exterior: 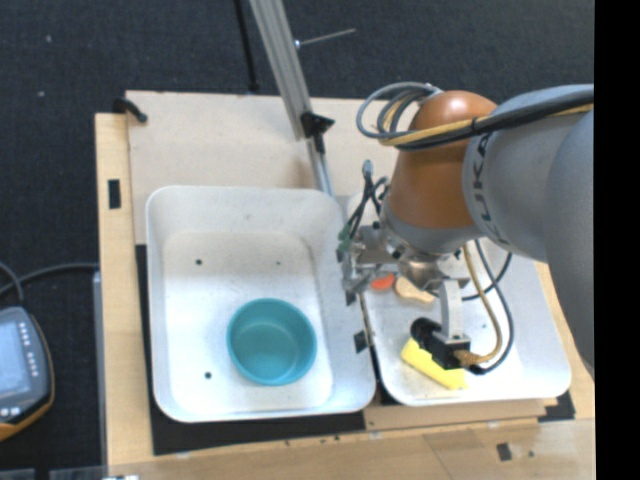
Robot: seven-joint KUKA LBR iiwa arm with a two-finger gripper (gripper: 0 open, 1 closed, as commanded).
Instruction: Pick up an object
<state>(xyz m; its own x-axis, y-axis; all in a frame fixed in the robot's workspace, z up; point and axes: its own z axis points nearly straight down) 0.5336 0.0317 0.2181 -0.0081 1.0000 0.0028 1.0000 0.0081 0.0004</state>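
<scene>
My gripper (402, 274) hangs low over the left part of the right bin (530, 368), mostly hidden under the orange wrist band. A small orange piece (383, 282) and a tan piece (416, 291) peek out just beneath it; whether either is touched cannot be made out. A yellow oblong object (430, 366) lies at the front of the right bin, nearer the camera than the gripper. A teal bowl (271, 341) stands upright in the front half of the left bin (190, 268).
The ridge where the two bins meet (362, 338) runs just left of the gripper. A slanted metal pole (290, 78) rises behind the bins. A handheld pendant (18, 368) lies off the bench at far left.
</scene>
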